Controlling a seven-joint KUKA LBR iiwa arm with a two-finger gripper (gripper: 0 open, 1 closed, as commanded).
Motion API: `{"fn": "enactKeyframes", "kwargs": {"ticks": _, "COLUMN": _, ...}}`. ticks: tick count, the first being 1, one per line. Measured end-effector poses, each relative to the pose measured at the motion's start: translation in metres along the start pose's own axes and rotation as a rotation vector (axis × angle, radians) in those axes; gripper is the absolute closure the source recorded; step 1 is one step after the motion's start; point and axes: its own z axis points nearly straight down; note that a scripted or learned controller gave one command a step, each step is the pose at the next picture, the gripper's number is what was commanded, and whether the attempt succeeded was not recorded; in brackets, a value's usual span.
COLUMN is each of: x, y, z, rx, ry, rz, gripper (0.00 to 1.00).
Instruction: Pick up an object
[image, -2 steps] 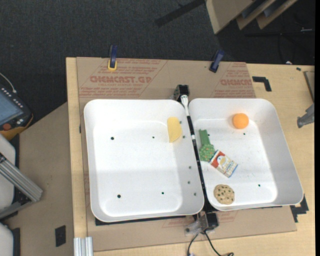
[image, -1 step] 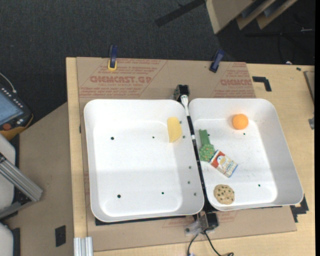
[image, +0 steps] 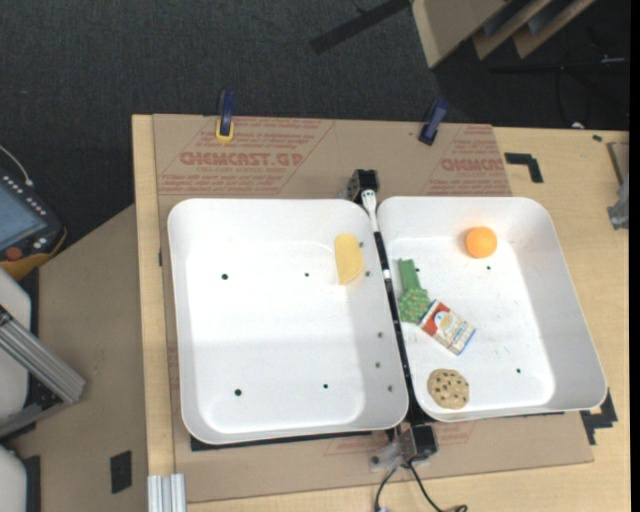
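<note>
Five candidates lie unlifted, so the whole pick remains: a yellow oblong piece (image: 348, 259) in the left white bin (image: 200, 300), and an orange ball (image: 481, 242), green block (image: 410, 292), small carton (image: 446, 327) and cookie (image: 448, 388) in the right bin (image: 560, 300).

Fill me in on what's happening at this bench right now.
Nothing is being handled at this moment. Two white bins sit side by side on a cardboard-covered bench. The left bin holds one pale yellow piece near its right wall. The right bin holds an orange ball, a green item, a small red and white packet and a cookie. All lie loose, so the pick has not yet happened.
</note>
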Motion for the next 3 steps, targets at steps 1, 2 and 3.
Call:
{"fn": "enactKeyframes", "kwargs": {"ticks": 1, "x": -0.003, "y": 0.0, "z": -0.007, "rx": 0.003, "ry": -0.001, "rz": 0.005, "gripper": 1.0}}
{"fn": "enactKeyframes", "kwargs": {"ticks": 2, "x": -0.003, "y": 0.001, "z": -0.018, "rx": 0.0, "ry": -0.004, "rz": 0.005, "gripper": 1.0}}
{"fn": "enactKeyframes", "kwargs": {"ticks": 3, "x": -0.004, "y": 0.002, "z": -0.028, "rx": -0.005, "ry": -0.006, "rz": 0.005, "gripper": 1.0}}
